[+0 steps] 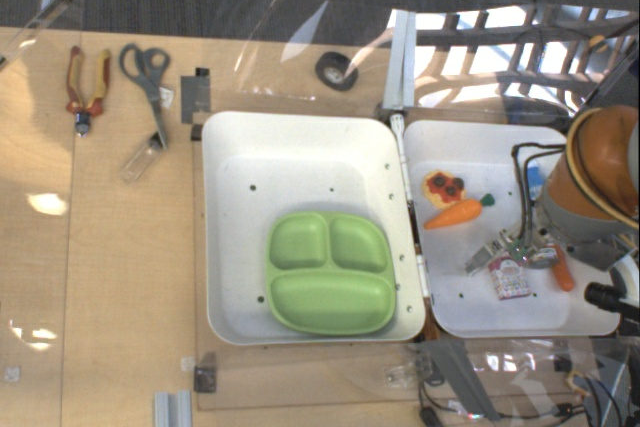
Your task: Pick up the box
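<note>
**Box pick: arm over the right bin, box beneath the gripper.**
We see the arm (600, 170) over the right bin (450, 310); the left bin (240, 165) holds a green tray (330, 272). A carrot (456, 213) lies well up from the gripper (522, 250), which hangs just above the box (511, 281), a small pink-and-white carton near the bin's front. We cannot tell how the claw stands. We judge the box light, stiff-walled yet crushable, so we would take it across its short flat sides.
</note>
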Motion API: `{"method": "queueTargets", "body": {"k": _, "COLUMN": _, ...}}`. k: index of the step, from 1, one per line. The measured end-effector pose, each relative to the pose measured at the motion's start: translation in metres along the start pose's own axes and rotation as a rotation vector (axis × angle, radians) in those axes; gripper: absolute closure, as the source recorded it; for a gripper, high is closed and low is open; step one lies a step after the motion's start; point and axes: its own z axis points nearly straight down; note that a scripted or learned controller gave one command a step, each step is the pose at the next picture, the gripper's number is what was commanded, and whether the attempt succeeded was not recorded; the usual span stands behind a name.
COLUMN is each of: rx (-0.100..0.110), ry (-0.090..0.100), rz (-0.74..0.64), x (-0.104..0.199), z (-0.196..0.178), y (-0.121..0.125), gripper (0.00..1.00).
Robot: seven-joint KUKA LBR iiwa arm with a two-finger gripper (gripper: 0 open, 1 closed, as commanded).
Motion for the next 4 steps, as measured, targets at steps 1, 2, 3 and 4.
{"method": "queueTargets", "body": {"k": 1, "rx": -0.01, "ry": -0.011, "rz": 0.0, "x": -0.003, "z": -0.013, "y": 0.004, "gripper": 1.0}}
{"method": "queueTargets", "body": {"k": 2, "rx": 0.004, "ry": 0.006, "rz": -0.34, "x": 0.048, "z": -0.106, "y": 0.026, "gripper": 1.0}}
{"method": "queueTargets", "body": {"k": 3, "rx": 0.005, "ry": 0.006, "rz": -0.34, "x": 0.048, "z": -0.105, "y": 0.026, "gripper": 0.0}}
{"method": "queueTargets", "body": {"k": 4, "rx": 0.001, "ry": -0.002, "rz": -0.298, "x": -0.016, "z": 0.001, "y": 0.036, "gripper": 0.0}}
